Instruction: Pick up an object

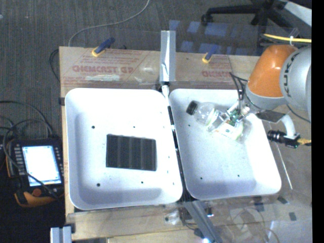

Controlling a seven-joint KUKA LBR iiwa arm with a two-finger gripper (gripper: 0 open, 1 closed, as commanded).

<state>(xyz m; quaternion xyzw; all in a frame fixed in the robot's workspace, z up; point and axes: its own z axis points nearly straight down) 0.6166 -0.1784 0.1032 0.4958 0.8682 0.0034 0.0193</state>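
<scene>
Over right bin (253, 186), end effector (234, 119) fingers indistinct.

Two bins sit side by side on the counter (71, 65). In the left bin (81, 135) a ribbed flat panel (131, 152) lies near the middle. In the right bin (253, 176) a light bulb (201, 111) lies toward the far left part, and the pincer (234, 119) is just right of it. A handheld screen unit (38, 165) lies on the floor left of the counter.
</scene>
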